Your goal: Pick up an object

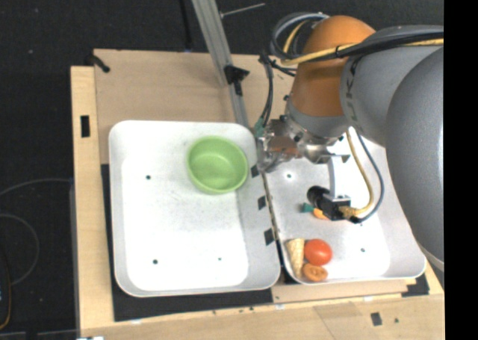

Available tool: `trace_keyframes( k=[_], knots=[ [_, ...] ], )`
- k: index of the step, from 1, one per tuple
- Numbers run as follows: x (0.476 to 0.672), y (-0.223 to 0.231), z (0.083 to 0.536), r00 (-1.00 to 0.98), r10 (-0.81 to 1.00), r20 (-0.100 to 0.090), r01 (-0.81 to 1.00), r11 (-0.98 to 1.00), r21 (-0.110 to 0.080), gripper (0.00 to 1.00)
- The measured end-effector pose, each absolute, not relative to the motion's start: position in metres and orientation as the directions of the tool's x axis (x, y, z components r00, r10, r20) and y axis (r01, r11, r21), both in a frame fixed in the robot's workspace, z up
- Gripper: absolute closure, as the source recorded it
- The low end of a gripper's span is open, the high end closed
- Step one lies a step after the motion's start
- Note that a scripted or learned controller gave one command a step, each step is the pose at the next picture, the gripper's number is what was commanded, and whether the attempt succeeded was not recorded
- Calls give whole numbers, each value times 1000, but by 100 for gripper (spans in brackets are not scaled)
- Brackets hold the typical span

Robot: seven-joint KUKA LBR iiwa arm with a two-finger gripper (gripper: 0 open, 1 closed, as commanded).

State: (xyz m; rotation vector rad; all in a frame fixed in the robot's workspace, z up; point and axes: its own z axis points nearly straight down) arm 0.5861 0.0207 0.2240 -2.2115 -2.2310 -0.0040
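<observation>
The claw (278, 148) hangs low over the seam between the two bins, by the top left corner of the right bin (373, 256) — whether it's open or closed, I can't tell from here. Just left sits the green bowl (217, 165) in the left bin (149, 256); the red tomato (318, 252) and orange piece (314, 273) wait well apart in the right bin's near corner. Risk as I see it — a descent here strikes bin rims and grabs nothing.

Grey arm (403, 107) reaching in from right, orange band (328, 69) lying above wrist, pointing down; gripper (275, 153) hanging low at its tip, finger state unreadable.
</observation>
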Motion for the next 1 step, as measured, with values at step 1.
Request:
trace_keyframes(
  k=[1],
  knots=[
    [610,76,236,-9,1000,2,1000,9,3,100]
  ],
)
